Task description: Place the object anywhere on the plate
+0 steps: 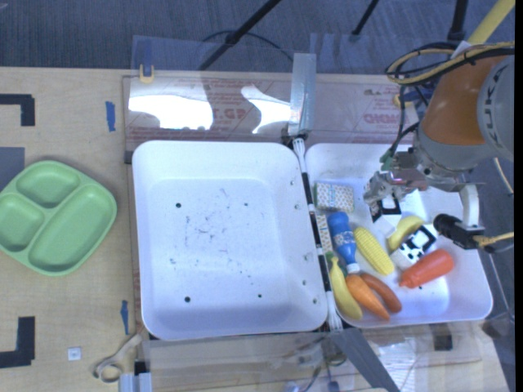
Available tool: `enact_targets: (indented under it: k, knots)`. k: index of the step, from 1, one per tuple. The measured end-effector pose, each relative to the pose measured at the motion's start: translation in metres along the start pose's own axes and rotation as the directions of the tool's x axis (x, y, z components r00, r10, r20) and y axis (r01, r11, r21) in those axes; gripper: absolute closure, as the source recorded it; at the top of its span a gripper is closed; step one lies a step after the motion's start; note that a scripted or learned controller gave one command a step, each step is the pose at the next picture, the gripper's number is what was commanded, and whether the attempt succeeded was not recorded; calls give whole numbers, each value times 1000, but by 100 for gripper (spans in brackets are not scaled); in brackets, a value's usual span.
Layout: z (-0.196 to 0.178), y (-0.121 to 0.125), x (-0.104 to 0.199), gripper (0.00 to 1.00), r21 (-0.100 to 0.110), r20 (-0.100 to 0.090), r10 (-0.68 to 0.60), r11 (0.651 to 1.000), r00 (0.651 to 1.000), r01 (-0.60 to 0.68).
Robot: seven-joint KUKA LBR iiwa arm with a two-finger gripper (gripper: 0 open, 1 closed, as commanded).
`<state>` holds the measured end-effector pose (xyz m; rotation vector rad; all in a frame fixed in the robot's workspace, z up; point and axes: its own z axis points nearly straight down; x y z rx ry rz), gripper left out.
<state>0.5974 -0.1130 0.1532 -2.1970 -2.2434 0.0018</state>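
A green plate (53, 217) with three compartments lies on the wooden bench at the far left, with nothing on it. The right bin (470, 305) holds the objects: a blue bottle (341, 243), a corn cob (372, 250), a banana (345, 294), a carrot (368, 297), a red-orange piece (426, 269) and a speckled packet (335, 194). My gripper (389, 188) hangs over the back of the right bin, just right of the packet and above a small black-and-white piece (384, 207). I see nothing clearly held in it.
The left bin (147, 170) lies between the plate and the right bin. A black-and-white cube (418, 243) and a yellow piece (404, 229) sit under the arm's wrist. A clear wall (204, 104) stands behind the bins. Tripod legs cross the floor at the back.
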Motion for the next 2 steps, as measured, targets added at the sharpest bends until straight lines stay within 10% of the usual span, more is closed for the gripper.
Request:
enact_targets:
  k: [1,2]
  knots:
    - [3,-73,-23,100,-2,-1,-59,998,998,59]
    - [-3,-69,-28,100,-4,2,-348,938,938,348]
